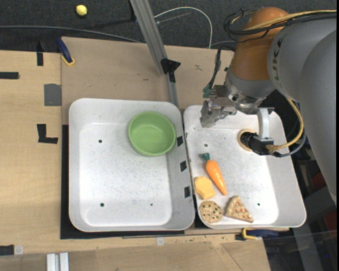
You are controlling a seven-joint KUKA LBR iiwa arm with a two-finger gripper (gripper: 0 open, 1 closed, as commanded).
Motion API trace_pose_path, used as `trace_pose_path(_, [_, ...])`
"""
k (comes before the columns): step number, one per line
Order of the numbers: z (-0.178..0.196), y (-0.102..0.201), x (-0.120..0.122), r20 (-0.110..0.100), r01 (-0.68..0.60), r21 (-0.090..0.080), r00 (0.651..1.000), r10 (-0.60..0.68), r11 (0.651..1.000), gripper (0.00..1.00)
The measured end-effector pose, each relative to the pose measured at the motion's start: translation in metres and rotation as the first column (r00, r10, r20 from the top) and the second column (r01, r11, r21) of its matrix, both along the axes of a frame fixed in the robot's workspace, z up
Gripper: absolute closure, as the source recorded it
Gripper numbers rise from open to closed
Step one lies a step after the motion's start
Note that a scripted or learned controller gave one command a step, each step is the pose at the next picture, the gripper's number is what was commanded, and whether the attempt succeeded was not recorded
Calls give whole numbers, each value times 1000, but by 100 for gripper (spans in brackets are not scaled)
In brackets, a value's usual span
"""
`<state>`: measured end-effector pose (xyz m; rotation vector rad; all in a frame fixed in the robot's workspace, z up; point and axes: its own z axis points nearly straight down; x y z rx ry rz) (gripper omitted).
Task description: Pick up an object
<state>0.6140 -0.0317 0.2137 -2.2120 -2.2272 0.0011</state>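
The pincer (210, 117) hangs empty, jaws apart, beyond the orange plastic carrot (215, 175); approach step, and next it likely must descend onto the carrot.

The bulky, smooth grey arm casing (313, 66) carries a rounded orange band (254, 38) above its wrist. Black cables (240, 18) loop over that band, and a yellowish one (296, 137) curves below. The grey metal two-finger gripper (212, 116) looks boxy, its details blurred. A white bracket (264, 123) hangs beside a black fitting.
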Motion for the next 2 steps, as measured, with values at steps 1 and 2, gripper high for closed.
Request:
trace_pose_path(1, [-6, 54, -7, 0, 0, 0, 1000, 0, 1000, 100])
trace_pose_path(2, [8, 112, -11, 2, -1, 1, 1000, 1, 1000, 100])
